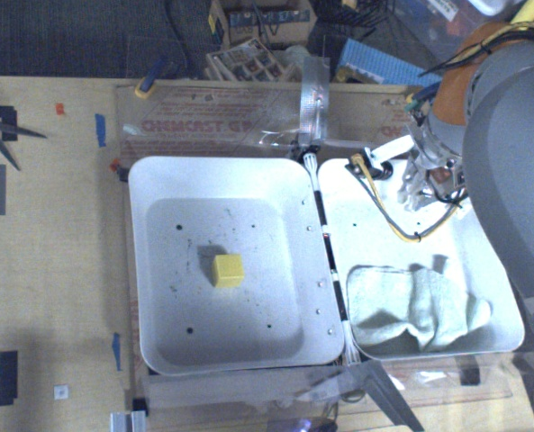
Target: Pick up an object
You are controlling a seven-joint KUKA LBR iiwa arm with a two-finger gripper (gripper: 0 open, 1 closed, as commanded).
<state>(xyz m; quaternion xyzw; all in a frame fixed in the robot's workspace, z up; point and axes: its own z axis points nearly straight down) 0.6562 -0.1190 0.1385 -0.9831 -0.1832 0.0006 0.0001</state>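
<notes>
One white cloth in right bin, one yellow block in left bin

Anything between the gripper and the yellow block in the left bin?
Yes: the gripper hovers over the right bin, and the bins' adjoining rims lie between it and the yellow block. The block sits alone in the left bin.

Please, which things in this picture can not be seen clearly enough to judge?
- Gripper, camera view: small and blurred among cables, above the right bin; its grasp cannot be judged.
- White cloth: its folds hide whatever may lie under it.
- Yellow block in the left bin: its underside is hidden.
- Arm: cut off by the right edge.
</notes>
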